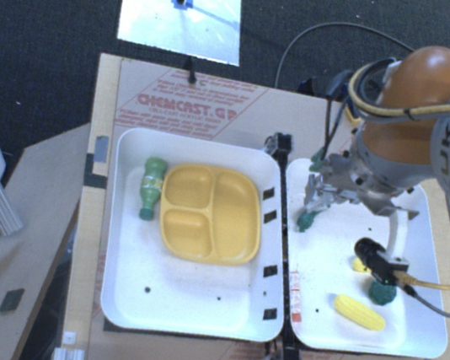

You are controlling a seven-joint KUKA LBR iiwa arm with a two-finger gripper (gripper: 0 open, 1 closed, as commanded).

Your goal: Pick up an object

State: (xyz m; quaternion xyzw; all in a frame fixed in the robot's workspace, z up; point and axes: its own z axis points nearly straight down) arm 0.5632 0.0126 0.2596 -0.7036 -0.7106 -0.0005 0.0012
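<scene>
The jaws are seen low over the right bin's left part, but whether they are spread or pinching cannot be told. A small green piece lies just beneath them, near the wall. A grasp may be missed there, the wall blocking one finger, while the corn lies well apart.

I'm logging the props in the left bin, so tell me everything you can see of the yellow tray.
The yellow tray is a rounded-square plate that looks like smooth plastic, moulded into three compartments: two smaller ones on the left, one long one on the right. It lies flat, face up, slightly turned, in the middle of the left bin. Nothing lies in it. A green bottle lies along its left edge, close or touching.
</scene>
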